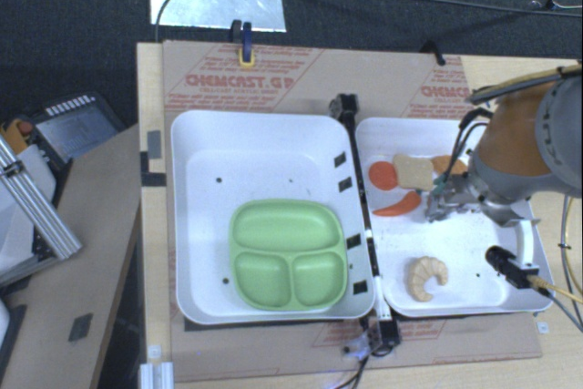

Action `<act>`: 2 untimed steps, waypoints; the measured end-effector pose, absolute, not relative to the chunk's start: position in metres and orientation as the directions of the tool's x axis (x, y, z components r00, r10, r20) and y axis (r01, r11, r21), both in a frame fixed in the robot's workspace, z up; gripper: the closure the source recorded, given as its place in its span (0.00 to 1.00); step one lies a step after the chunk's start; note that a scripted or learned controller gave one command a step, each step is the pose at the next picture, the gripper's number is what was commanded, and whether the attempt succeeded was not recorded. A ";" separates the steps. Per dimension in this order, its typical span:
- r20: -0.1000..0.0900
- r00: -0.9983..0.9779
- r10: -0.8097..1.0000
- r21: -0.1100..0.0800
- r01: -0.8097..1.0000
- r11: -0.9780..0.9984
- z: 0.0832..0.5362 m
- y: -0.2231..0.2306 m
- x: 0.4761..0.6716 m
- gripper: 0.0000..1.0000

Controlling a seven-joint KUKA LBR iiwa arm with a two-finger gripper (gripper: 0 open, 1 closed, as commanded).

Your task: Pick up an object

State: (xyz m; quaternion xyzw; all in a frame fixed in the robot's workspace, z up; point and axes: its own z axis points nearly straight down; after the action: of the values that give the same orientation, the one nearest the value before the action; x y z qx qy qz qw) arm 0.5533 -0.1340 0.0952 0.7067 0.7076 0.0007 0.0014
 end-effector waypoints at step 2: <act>-0.001 -0.004 1.000 0.005 1.000 0.004 0.216 -0.136 0.557 1.00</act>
State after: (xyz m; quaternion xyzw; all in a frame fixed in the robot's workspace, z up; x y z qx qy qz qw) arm 0.5565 -0.1360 0.2162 0.7057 0.7085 0.0013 0.0022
